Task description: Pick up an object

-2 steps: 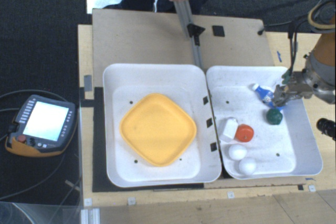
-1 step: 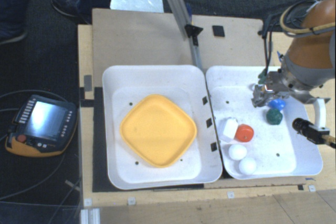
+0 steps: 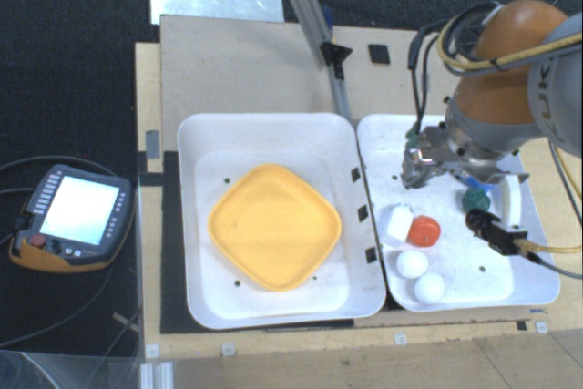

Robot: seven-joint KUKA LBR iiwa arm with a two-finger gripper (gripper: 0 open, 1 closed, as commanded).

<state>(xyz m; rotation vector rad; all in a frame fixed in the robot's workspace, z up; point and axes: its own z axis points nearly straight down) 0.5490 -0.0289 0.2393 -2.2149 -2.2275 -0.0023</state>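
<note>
At right of centre the gripper (image 3: 417,167) hangs over the right bin (image 3: 539,287), its grip state impossible to tell, probably lining up on the red object (image 3: 424,232) and white balls (image 3: 412,264) clustered below it.

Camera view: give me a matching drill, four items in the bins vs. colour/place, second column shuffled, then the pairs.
Column 1:
1. square plate
2. round ball
3. two small balls
4. small object under the arm

Column 2:
A. white, near front of right bin
B. yellow, middle of left bin
C. teal green, right bin
D. red-orange, right bin beside a white block

Pairs: 1-B, 2-D, 3-A, 4-C
</note>
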